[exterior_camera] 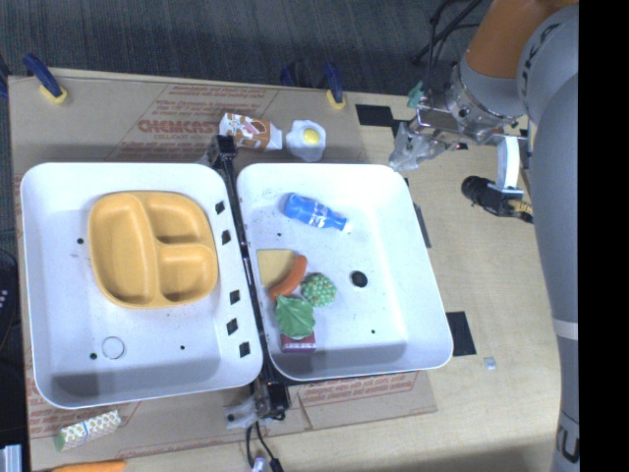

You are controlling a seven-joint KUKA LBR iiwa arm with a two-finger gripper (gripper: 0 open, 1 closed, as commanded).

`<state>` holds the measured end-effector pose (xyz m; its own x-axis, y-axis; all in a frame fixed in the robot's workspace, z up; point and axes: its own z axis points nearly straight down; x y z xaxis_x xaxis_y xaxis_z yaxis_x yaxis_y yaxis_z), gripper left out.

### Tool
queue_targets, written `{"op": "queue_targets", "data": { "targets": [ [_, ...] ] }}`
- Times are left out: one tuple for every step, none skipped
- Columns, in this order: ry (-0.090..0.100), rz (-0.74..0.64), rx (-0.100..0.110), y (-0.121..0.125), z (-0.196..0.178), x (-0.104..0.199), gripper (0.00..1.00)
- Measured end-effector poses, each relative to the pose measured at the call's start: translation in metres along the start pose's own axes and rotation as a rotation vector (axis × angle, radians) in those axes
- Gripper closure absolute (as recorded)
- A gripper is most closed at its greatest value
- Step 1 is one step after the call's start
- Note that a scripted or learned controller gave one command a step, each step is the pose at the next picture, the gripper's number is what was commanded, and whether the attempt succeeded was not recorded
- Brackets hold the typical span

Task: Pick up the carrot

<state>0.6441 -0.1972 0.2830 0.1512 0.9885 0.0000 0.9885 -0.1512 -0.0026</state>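
So the arm (521, 37) comes in from the upper right, wrist angled down, with the gripper (405, 155) hanging over the counter (491, 283) just outside the right bin's (423, 264) far corner. The carrot (289, 275) is down in that bin, well apart from the gripper, lying on a yellow wedge (272, 264), with a green bumpy ball (317, 289) touching it and a green leafy thing (294, 316) just below. A blue bottle (314, 211) sits between. Can't tell about the gripper's opening, nothing visibly in it.
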Motion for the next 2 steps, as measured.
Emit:
{"op": "queue_targets", "data": {
  "targets": [
    [0.0, -0.102, -0.002, 0.014, -0.059, -0.004, 1.0],
    [0.0, -0.109, -0.001, 0.014, -0.069, -0.003, 1.0]
  ]
}}
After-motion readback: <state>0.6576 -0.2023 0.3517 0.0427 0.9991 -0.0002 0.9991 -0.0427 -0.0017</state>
